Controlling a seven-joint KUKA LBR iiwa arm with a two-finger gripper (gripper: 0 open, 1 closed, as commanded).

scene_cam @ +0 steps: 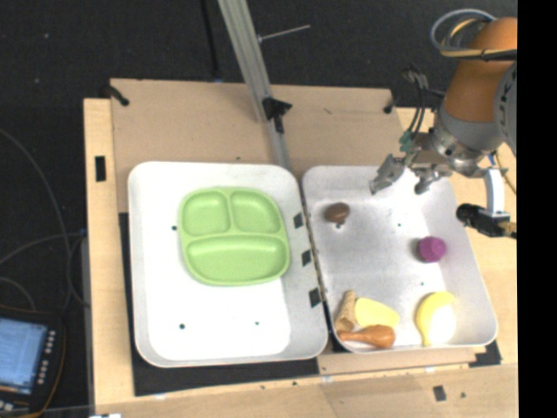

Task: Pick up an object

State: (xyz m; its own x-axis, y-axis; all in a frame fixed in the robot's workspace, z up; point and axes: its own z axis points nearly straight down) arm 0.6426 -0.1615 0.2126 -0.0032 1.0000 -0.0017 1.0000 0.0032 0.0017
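A green three-compartment plate [233, 236] lies in the left white bin [157, 320]. The tan tabletop [174, 116] carries both bins. A grey metal pole [248, 55] slants up behind them. A lit screen [22, 355] sits at lower left.

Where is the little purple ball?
The small round purple ball lies in the right-hand white bin, near its right wall, above the yellow-and-white toy.

The arm [474, 85] enters from the right, orange band above the wrist, angled downward and leftward. The gripper [403, 178] points down, its two fingers [384, 177] spread apart, nothing between them.
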